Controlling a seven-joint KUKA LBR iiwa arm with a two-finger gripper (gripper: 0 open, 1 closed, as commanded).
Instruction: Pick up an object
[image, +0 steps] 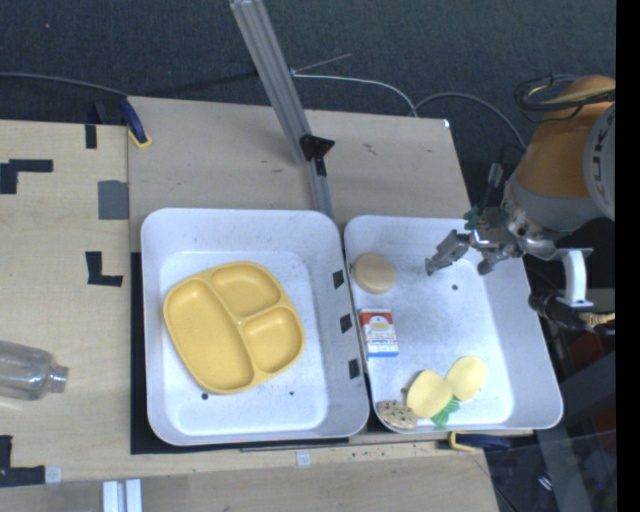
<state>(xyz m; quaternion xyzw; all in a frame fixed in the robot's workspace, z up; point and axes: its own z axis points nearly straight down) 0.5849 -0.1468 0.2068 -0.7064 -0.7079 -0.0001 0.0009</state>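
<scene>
We judge the pick as barely begun: the hand (462, 254) hovers spread and holding nothing in the upper part of the right bin (520, 330), all objects lying loose, the round tan disc (375, 272) nearest to its left.

Light is even and fairly bright, seemingly from overhead, though its source cannot be placed. The two white bins (330, 300) are the brightest areas and look slightly washed out, yet without hard glare. Shadows are soft and short: a faint one under the yellow tray (233, 325), another beneath the gripper (462, 250). The dark floor at the top loses detail. The whole picture is a little soft and grainy; print on the small carton (379, 334) is unreadable. The bottle (28, 372) at the left edge looks blurred.
</scene>
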